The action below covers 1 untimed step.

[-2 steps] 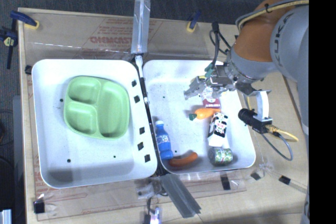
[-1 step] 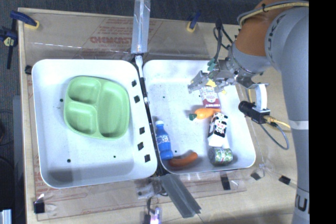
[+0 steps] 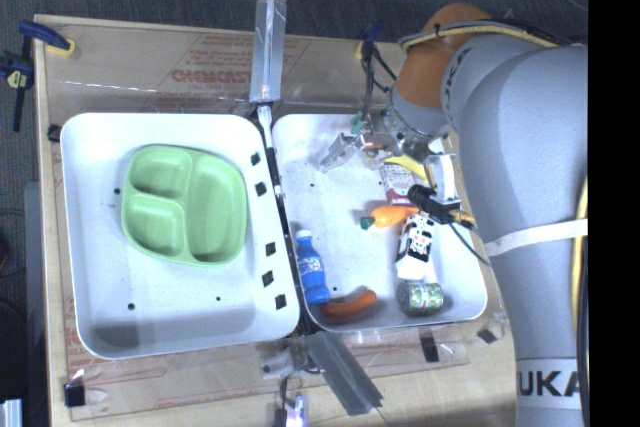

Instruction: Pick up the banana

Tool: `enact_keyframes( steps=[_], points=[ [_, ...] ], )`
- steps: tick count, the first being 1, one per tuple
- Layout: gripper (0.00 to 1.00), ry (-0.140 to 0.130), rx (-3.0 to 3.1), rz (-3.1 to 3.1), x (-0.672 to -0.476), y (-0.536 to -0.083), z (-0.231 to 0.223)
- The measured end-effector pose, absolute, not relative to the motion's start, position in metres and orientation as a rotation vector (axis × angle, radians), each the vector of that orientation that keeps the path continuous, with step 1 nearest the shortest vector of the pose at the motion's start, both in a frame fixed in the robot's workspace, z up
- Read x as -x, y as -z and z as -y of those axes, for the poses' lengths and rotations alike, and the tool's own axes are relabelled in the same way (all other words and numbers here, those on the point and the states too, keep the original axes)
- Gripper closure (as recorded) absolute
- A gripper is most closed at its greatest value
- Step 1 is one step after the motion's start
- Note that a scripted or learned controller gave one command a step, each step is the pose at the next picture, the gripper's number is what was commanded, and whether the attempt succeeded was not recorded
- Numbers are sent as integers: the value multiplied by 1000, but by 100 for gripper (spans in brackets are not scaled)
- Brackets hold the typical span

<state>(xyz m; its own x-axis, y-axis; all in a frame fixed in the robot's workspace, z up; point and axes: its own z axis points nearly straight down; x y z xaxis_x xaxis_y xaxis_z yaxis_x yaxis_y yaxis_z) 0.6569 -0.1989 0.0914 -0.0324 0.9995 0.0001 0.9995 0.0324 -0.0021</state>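
Two white bins sit side by side on the table [image 3: 150,65]. The left bin [image 3: 90,305] holds one green divided plate [image 3: 185,203]. The right bin [image 3: 320,215] holds one blue bottle [image 3: 311,268], one sausage [image 3: 349,305], one green can [image 3: 421,296], one carrot [image 3: 388,215], one black-and-white bottle [image 3: 415,248] and one banana [image 3: 405,164], largely hidden at the far right side. The arm [image 3: 500,145] bends in over that corner, its pincer [image 3: 343,148] low near the banana; how far open it stands cannot be told.
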Motion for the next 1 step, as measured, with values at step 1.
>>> enact_keyframes(
  steps=[1],
  points=[
    [0,-2,1876,2517,-648,-93,209]
  ],
)
